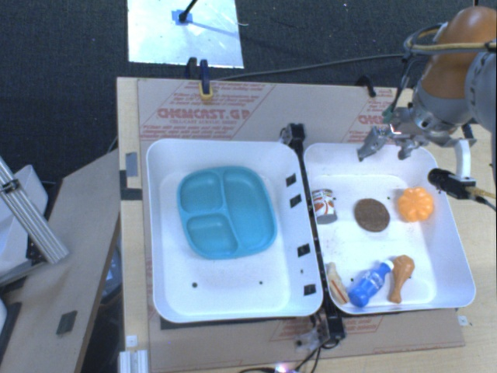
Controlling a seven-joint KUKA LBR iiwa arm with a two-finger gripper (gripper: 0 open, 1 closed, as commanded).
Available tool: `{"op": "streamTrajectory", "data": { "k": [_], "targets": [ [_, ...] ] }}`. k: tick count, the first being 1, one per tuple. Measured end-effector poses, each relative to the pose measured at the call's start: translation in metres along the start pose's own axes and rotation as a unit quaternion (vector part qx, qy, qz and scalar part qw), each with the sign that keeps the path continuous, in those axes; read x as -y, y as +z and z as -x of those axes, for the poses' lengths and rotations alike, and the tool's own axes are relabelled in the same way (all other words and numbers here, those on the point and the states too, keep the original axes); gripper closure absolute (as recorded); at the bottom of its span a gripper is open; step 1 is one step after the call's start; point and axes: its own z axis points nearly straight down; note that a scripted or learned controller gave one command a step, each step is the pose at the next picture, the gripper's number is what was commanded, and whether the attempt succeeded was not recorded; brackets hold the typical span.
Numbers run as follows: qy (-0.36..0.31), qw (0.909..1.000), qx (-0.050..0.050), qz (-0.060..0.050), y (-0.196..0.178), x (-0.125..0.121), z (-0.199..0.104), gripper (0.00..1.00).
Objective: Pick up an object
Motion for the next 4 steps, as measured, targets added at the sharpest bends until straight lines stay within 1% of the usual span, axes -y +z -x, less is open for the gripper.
{"op": "streamTrajectory", "data": {
  "k": [1, 2, 3, 4],
  "targets": [
    [0.002, 1.0, 0.0, -0.001, 0.058, 0.008, 0.003, 0.0],
    [0.002, 1.0, 0.0, -0.001, 0.106, 0.008, 0.002, 0.0],
    [0.001, 1.0, 0.001, 0.003, 0.092, 0.006, 0.003, 1.0],
    [0.0, 1.0, 0.001, 0.005, 0.028, 0.001, -0.003, 1.0]
  ]
}}
